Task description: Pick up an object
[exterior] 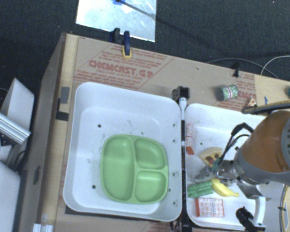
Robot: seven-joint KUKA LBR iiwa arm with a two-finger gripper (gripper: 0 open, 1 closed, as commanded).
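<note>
1. Looking down on the bench, you see two shallow white bins side by side: the left bin (84, 130) and the right bin (203, 117), meeting along a dark divider rail (183, 147).
2. Your arm (278, 147) reaches in from the right, with its grey body and orange band hanging over the right bin and covering much of that bin's right half.
3. The gripper (223, 171) sits low over the middle of the right bin, just above a cluster of small objects. You cannot tell from this view whether its fingers are wide, narrow or closed on anything, since the wrist hides them.
4. The pickable objects all lie in the right bin: a yellow banana-shaped piece (225, 189) lies just near of the gripper, a green ridged item (199, 189) lies beside it on the left, and a red-and-white card or packet (209, 208) lies flat at the near edge.
5. A tan, rounded object (210, 153) lies just left of the gripper, toward the divider.
6. The left bin holds a pale green divided plate (135, 169) with three compartments, lying flat toward the near right of that bin.
7. On the brown board beyond the right bin lies a small striped can (228, 92) on its side, well apart from the gripper.
</note>
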